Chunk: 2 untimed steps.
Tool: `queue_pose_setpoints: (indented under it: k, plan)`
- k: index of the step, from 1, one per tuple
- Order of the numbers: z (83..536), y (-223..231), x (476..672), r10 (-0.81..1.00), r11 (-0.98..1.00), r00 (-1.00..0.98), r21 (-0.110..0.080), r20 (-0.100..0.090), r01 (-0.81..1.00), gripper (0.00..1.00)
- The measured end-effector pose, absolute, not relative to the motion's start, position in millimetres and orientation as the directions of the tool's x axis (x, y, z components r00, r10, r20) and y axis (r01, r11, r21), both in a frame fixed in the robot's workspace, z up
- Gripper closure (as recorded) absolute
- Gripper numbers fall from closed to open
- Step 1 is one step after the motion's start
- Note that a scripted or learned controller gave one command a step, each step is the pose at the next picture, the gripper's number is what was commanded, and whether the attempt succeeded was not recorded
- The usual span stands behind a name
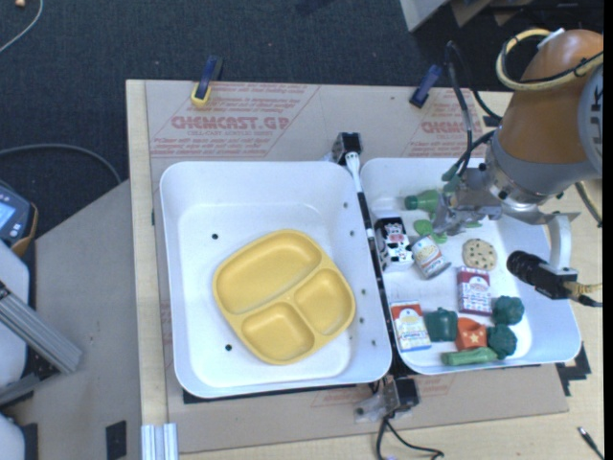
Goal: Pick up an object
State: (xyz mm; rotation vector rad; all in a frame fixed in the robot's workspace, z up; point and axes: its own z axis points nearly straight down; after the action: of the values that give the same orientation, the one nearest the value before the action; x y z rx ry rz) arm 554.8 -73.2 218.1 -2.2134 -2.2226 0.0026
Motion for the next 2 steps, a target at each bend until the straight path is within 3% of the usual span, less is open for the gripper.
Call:
queue_pose_setpoints:
  k: [2]
  plan:
    - [224,35,512.6,1.0,0.006,-0.006,-0.005,0.002,1.0,1.0]
